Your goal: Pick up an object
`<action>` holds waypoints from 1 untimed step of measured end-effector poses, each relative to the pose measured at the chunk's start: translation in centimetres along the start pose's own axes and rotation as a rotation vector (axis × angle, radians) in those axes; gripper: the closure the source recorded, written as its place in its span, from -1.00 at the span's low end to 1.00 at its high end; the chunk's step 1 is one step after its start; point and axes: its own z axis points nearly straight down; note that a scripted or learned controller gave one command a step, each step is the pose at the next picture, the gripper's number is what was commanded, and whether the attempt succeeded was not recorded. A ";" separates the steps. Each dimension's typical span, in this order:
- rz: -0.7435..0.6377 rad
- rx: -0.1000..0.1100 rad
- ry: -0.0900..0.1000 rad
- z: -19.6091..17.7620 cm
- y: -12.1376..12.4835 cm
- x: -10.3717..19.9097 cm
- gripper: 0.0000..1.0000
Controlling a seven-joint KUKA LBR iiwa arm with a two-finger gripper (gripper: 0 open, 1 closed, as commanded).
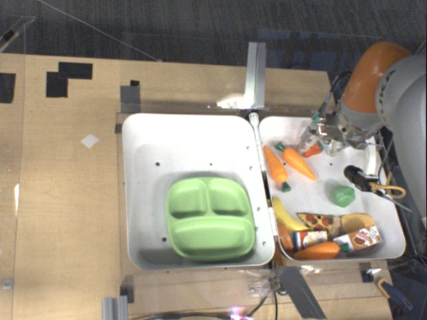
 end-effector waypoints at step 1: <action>0.078 0.006 0.001 -0.6 -2.6 -3.9 -1.00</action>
